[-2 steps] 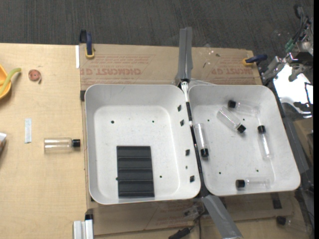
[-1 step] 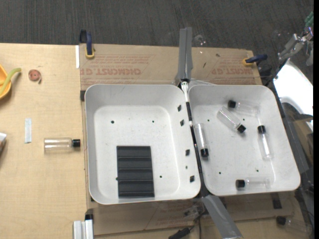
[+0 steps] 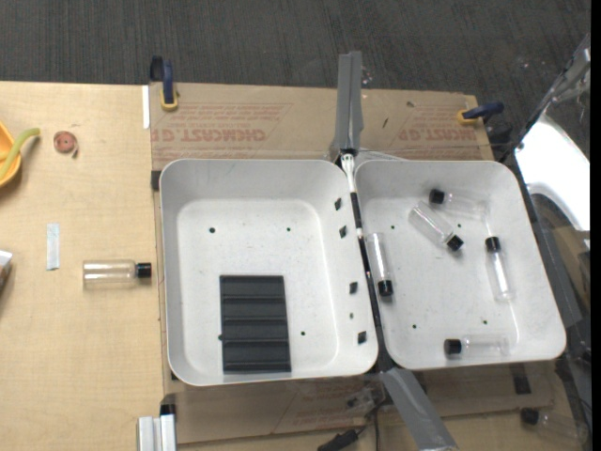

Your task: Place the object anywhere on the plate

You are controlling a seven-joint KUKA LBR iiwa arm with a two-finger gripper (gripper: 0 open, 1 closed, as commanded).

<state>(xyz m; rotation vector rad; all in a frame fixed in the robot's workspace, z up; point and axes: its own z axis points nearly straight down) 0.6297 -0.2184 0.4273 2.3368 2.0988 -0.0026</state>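
1. Vials of clear plastic with black caps, five in all, lie on their sides in the right white bin (image 3: 531, 252). Any of them could be the task's object; none is on the plate yet.
2. One clear vial (image 3: 378, 256) lies against the bin's left wall. Two others (image 3: 432, 224) (image 3: 499, 272) lie loose and well apart mid-bin, so they look easier to reach.
3. Black ribbed rectangular plate (image 3: 254, 324) lies flat at the near side of the left white bin (image 3: 188, 205), away from its walls, leaving room to set something down from above.
4. Grey-white arm (image 3: 556, 163) sits at the right edge, outside the bins. I cannot tell the claw's state.
5. Smooth round vials would likely roll; the plate's ribs should hold one in place.
6. Pale wooden surface (image 3: 75, 365) at left carries a larger clear bottle (image 3: 111, 271).
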